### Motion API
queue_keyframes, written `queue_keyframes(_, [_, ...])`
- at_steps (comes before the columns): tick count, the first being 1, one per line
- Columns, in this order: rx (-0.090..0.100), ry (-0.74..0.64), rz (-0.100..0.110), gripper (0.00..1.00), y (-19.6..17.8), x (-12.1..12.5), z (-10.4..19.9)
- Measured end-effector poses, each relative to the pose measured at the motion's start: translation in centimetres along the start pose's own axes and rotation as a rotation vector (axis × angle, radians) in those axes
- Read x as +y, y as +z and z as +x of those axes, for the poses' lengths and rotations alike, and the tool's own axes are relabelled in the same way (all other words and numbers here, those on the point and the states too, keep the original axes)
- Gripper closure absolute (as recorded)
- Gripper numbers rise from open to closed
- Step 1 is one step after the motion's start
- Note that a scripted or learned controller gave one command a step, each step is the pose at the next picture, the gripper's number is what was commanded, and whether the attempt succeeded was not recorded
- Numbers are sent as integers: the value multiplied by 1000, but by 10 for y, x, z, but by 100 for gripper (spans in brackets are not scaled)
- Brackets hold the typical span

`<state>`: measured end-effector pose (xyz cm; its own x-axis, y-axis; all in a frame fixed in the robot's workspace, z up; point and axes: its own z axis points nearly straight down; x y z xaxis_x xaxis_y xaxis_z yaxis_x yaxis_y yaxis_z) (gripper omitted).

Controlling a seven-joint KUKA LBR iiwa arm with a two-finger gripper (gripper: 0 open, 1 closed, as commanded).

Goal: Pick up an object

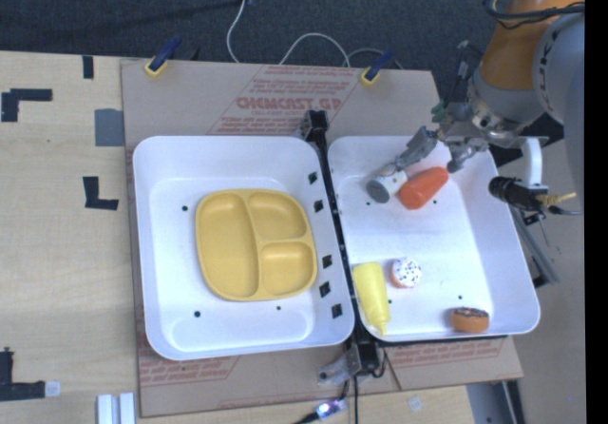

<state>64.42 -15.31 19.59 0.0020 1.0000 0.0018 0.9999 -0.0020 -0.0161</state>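
Over the right bin (pixel 499 251), near its far edge, our tool (pixel 429 158) hangs just above an orange carrot (pixel 423 187); one grey finger (pixel 397 170) slants down beside the carrot's far-left end and another sits toward the arm's side. We judge the fingers to be apart, one on each side of the carrot, with nothing clamped yet.

To do this step well, we would lower until both fingers bracket the carrot's thick middle, close squarely across its short width, then lift straight up. Its tapered, smooth shape could squirt sideways if we pinch near an end.

Measured from the carrot, a small white speckled ball (pixel 407 272) lies well toward the near edge, a yellow bottle (pixel 371 294) beside that against the dividing wall, and a brown doughnut (pixel 469 318) in the near corner. All are well apart and no hindrance. Beyond the divider, the left bin (pixel 161 222) holds a yellow divided plate (pixel 255 243). The bin's far wall is close; we should keep the wrist clear of it.
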Motion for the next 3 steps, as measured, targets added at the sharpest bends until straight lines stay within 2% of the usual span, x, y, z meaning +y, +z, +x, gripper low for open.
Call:
queue_keyframes(1, [-2, -3, -15, 0, -9, 3, 0])
queue_keyframes(2, [-2, -3, -9, 0, 53, 1, -6])
queue_keyframes(3, [-7, -5, -35, 0, 74, 8, -6])
